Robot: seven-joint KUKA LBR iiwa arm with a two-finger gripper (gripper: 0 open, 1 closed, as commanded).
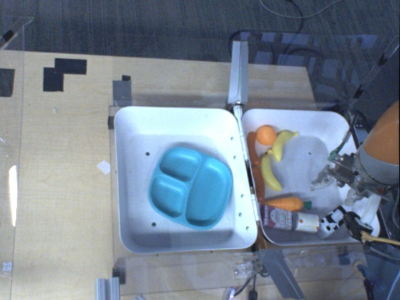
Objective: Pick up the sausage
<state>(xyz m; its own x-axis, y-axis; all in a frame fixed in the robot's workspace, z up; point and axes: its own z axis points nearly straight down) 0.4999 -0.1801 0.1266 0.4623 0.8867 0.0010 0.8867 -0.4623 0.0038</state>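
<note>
Over the right bin's right side, apparently only approaching, with gripper spread impossible to tell; needs to cross left to the sausage along the left wall, beside the banana.

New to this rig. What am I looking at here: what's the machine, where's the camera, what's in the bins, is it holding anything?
One camera, fixed above the bench, looks down at a slant on two shallow white bins side by side. The grey and orange shape at the right edge is a robot arm reaching in; its hand hangs over the right bin. I cannot tell whether the hand is open or shut, and nothing shows in it.

The left bin holds a blue divided plate. The right bin holds the sausage, lying along its left wall, plus an orange, a banana, a carrot and a bottle lying on its side. A small black and white thing sits in the lower right corner; I cannot tell what it is.
</note>
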